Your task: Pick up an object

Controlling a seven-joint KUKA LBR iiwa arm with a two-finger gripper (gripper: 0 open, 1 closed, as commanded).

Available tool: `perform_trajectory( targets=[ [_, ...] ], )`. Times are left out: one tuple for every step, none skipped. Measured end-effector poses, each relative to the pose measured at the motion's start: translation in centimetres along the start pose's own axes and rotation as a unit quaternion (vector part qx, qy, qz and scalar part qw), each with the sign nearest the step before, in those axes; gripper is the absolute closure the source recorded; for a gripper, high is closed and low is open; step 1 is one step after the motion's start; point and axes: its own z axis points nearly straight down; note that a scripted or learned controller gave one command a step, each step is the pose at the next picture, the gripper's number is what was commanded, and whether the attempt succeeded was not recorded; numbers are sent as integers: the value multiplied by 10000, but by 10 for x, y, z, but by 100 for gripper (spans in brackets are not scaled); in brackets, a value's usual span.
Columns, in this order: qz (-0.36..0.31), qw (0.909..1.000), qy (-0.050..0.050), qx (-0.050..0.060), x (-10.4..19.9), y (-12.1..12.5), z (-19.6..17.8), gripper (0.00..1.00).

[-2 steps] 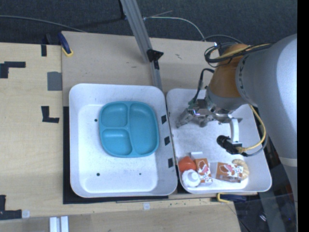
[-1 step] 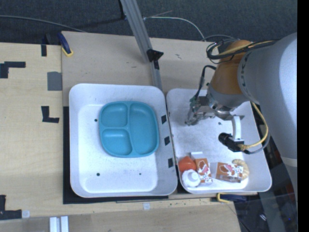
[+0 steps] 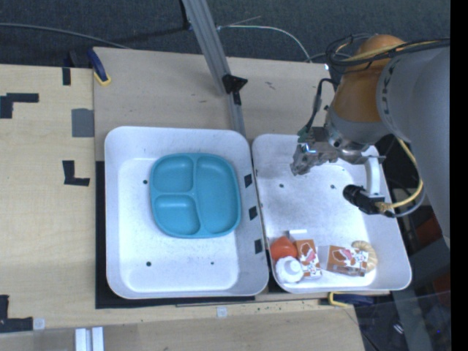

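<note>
My gripper (image 3: 301, 164) hangs over the upper part of the right bin (image 3: 292, 203), its fingers pointing down with nothing seen between them. Along that bin's front edge lie several small objects: a red-orange round piece (image 3: 283, 248), a white bottle-like thing (image 3: 290, 270), a red and white packet (image 3: 308, 258), and a brown and red snack pack (image 3: 352, 258). They sit well below the gripper in the view, apart from it.
The left bin (image 3: 124, 218) holds a blue divided plate (image 3: 195, 194). A grey metal pole (image 3: 212, 46) slants down to the seam between the bins. The arm's grey body and orange band (image 3: 365, 86) fill the upper right, with black cabling (image 3: 369, 199) over the right bin.
</note>
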Motion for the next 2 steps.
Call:
perform_trajectory(
  targets=[
    [-3, 10000, 0, -3, 7, -2, -61, 100],
    [-2, 10000, -1, -1, 7, -1, -114, 100]
  ],
)
